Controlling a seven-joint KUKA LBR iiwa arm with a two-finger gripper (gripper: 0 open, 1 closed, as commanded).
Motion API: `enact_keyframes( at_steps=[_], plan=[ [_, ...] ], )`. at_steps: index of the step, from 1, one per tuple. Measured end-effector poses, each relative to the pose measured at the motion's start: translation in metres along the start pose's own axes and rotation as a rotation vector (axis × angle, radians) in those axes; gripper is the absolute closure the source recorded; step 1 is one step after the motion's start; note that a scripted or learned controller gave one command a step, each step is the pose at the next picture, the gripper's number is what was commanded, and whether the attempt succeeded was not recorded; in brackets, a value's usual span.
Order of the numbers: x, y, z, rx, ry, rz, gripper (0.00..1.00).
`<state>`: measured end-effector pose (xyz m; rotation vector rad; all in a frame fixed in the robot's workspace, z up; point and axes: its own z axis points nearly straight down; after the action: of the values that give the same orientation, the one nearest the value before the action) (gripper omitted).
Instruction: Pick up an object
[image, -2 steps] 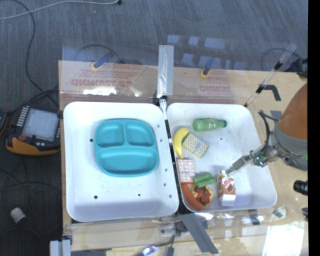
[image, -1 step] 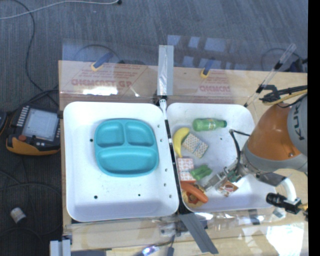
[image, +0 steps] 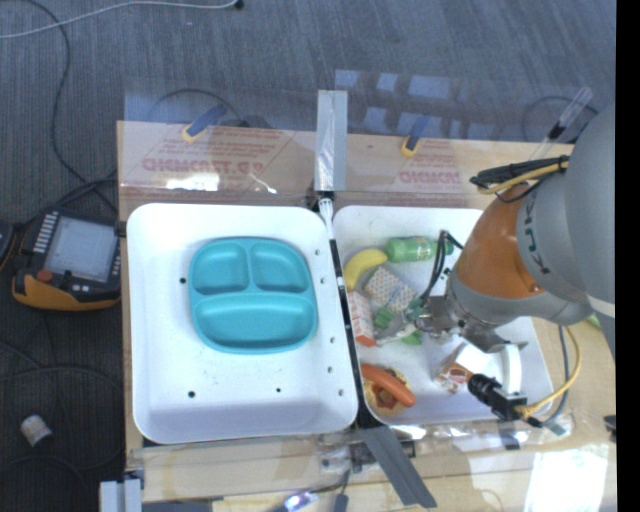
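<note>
Worktop with 2 white bins, arm entering from 3 o'clock.
Gripper (image: 432, 318) low over right bin (image: 530, 385) clutter, banana (image: 364, 264) at 10 o'clock; finger state cannot be told.

Arm (image: 560, 240) cut off at right edge; tool (image: 425, 318) tips hidden among items.

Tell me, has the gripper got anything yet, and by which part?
Cannot be told. The gripper is down among the items in the right bin, beside the patterned packet, but the wrist hides its tips.

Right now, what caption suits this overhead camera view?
Grey-and-orange arm reaches into right white bin of toy food; teal divided plate fills the left bin.
</note>
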<state>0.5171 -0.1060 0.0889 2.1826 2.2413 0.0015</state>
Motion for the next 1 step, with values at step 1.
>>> enact_keyframes(
  at_steps=[1],
  plan=[
    [0.0021, 0.0017, -0.0065, 0.003, 0.005, -0.004, 1.00]
  ],
)
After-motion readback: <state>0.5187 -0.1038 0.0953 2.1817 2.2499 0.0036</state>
